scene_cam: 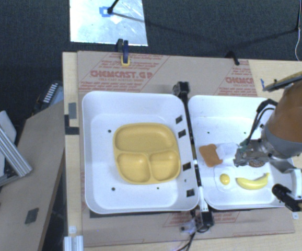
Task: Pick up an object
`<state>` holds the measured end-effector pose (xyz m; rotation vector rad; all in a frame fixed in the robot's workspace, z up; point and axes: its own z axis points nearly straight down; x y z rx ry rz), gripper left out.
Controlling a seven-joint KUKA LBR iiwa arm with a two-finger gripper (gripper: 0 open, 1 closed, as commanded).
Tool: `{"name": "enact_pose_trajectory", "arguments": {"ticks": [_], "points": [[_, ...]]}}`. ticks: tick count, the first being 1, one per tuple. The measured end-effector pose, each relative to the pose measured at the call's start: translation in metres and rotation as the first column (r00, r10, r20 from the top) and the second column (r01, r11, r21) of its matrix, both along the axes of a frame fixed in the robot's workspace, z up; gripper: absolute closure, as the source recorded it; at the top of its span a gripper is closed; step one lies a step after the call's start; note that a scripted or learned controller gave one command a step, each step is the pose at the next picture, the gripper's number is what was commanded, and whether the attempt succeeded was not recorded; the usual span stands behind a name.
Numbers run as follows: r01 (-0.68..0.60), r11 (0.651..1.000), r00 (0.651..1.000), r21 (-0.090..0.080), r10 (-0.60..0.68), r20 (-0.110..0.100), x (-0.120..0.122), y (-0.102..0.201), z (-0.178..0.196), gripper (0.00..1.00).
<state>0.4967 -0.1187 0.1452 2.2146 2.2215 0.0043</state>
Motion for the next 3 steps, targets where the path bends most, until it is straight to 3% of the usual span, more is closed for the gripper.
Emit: {"name": "enact_pose_trajectory", "arguments": {"ticks": [1, 2, 3], "points": [[-0.001, 1.000, 1.000, -0.001, 0.001, 0.003, 0.003, 0.000, 0.064, 1.00], [0.000, 1.000, 1.000, 0.001, 0.000, -0.003, 0.004, 0.000, 0.071, 1.00], [-0.005, 1.000, 1.000, 0.003, 0.005, -0.003, 0.002, 0.047, 0.066, 1.00]]}}
